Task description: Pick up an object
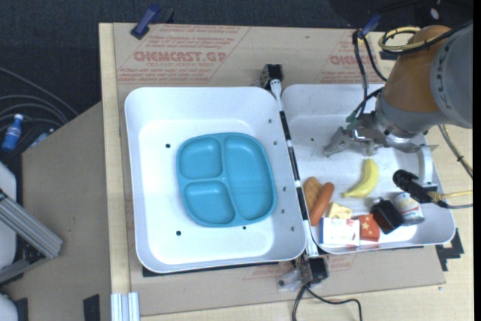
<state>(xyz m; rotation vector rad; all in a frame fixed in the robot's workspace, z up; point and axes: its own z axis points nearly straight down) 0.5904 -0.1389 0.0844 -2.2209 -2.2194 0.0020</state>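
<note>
You see gripper (353, 140) above right bin (316, 103), fingers spread apart, gripping nothing. Toy banana (364, 180) lies just below it; toy carrot (322, 201) near bin's left wall.

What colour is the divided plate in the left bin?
Light blue all over, with three compartments; the divided plate shows clearly in the camera view.
</note>
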